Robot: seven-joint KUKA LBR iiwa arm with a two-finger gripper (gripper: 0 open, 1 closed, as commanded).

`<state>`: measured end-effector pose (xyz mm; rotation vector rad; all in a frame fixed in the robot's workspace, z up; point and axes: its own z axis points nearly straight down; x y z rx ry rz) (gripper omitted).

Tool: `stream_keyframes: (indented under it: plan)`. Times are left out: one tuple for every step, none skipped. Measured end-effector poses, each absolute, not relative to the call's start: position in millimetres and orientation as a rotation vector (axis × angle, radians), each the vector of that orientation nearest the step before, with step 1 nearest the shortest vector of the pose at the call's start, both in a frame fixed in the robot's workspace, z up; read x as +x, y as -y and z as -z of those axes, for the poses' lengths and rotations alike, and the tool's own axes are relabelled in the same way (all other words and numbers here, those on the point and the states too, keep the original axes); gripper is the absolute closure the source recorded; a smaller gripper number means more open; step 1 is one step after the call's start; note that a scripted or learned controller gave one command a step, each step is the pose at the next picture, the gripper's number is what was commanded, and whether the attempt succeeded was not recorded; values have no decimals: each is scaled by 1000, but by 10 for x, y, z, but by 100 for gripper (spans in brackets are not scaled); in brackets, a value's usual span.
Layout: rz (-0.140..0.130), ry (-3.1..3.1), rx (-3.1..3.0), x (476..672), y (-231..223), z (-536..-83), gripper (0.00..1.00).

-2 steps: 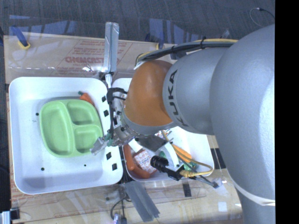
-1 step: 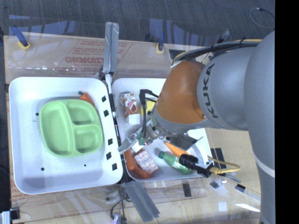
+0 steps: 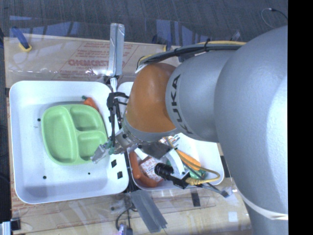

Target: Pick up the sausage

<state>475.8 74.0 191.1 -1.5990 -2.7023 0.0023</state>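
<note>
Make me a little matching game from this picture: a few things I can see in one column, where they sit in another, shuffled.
Things:
1. green divided tray
2. sausage
3. small orange piece
4. orange band

Places:
A. on the arm, above the wrist
B. in the right bin, under the arm
C. flat in the middle of the left bin
D. just behind the tray's far edge

Pairs: 1-C, 2-B, 3-D, 4-A

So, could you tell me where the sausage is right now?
The sausage lies in the right bin, at its near-left corner, partly under the arm's wrist.
</note>
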Motion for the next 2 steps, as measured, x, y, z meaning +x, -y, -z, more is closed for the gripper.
stream_keyframes:
  plan:
    - [-2, 2721, -1567, 4764, 462, -1911, 0]
    - [-2, 2868, -1279, 4786, -489, -1910, 0]
